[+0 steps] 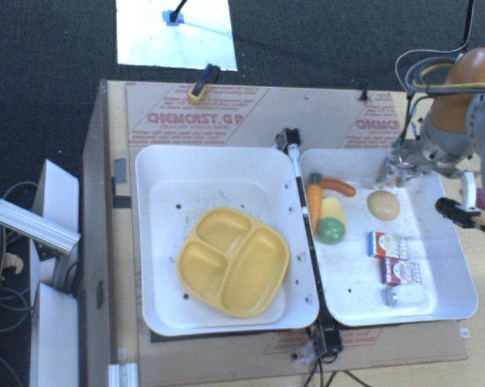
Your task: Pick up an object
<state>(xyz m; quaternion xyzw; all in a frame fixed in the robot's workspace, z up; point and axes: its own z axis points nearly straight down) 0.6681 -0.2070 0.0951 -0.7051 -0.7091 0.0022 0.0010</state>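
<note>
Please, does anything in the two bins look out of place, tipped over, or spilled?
Nothing stands out. The yellow divided plate lies flat in the left bin, turned at a slant. The toy food and the small cartons lie loose in the right bin, nothing spilled or broken.

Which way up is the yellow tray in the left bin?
Right side up: the yellow tray shows its three compartments facing the camera, lying in the left bin.

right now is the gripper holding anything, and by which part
Nothing shows between the fingers. The gripper hangs over the back of the right bin, just above and apart from the potato.
</note>
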